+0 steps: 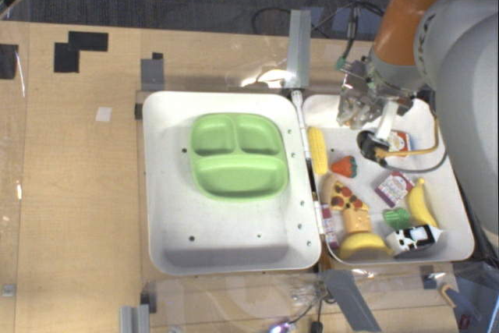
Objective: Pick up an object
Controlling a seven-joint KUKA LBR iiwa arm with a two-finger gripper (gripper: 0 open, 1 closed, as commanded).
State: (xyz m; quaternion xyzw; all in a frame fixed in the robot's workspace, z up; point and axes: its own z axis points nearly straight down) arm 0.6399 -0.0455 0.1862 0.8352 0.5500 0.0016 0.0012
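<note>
Gripper (355, 109) hangs over the far left corner of the right bin (460, 234), below the arm's orange band (401, 27); from this slant I cannot tell whether it is open or shut, and nothing can be seen held in it. Just right of it, a black round part of the wrist (371, 143) with a yellow cable sits above the bin floor.

Near the gripper, along the bin's left wall, lies a yellow corn cob (316, 149), lengthwise from far to near. Beside it, to the right, is a red strawberry (343, 165). A small red and white packet (401, 141) lies right of the black part. Nearer the front sit a pizza slice (341, 195), a purple and white packet (394, 187), a green block (396, 217) and a banana (421, 203) close to the right wall. At the near edge are a yellow toy (360, 234) and a black and white cow figure (413, 239), side by side.

The left bin (168, 246) holds a green divided plate (236, 154), lying flat near its middle, well apart from the gripper. Both bins rest on the wooden table (70, 191), which carries black markers (78, 49) at its far left.
</note>
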